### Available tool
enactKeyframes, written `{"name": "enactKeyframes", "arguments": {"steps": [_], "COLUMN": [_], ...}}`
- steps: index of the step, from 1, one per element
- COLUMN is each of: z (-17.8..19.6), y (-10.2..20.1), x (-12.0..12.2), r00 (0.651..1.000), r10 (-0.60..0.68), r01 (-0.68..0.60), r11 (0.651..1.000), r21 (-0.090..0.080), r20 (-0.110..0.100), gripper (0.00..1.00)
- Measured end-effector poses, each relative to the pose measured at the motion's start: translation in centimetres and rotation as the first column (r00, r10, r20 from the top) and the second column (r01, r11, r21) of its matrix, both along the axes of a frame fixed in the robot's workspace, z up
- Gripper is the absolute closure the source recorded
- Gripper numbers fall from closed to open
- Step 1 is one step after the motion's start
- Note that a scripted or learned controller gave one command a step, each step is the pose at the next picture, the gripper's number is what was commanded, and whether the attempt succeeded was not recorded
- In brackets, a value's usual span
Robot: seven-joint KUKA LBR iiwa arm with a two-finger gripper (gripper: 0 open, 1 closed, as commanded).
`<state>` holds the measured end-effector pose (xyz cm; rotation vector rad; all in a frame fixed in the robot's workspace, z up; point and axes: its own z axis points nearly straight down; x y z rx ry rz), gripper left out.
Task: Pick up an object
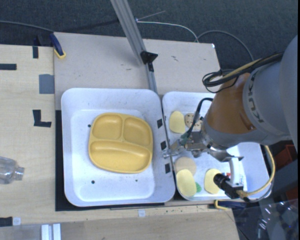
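My gripper (pixel 182 148) reaches down into the left part of the right bin (pixel 250 151), with the grey arm and its orange band (pixel 230 111) covering the bin's middle. A beige rounded object (pixel 185 164) lies just below the gripper, very close to it. Farther back by the bin's left wall is a pale yellow piece (pixel 176 121). At the bin's front lie a yellow-green object (pixel 188 185) and another yellow object (pixel 211 180). Nothing can be made out in the gripper's hold.
The left bin (pixel 75 134) holds a yellow divided plate (pixel 121 142). A metal pole (pixel 132 29) slants down to the bins' shared back corner. A clear plastic bottle (pixel 2 169) lies on the bench at the far left. Cables (pixel 220 76) loop behind the arm.
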<state>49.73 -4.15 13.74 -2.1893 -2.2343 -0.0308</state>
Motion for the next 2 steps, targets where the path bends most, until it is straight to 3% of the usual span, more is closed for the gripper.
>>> {"name": "enactKeyframes", "arguments": {"steps": [2], "z": [-0.52], "y": [-0.27], "x": [0.03], "r00": [1.000], "r10": [0.003], "r01": [-0.003], "r11": [1.000], "r21": [0.007], "r20": [0.000], "gripper": [0.00]}}
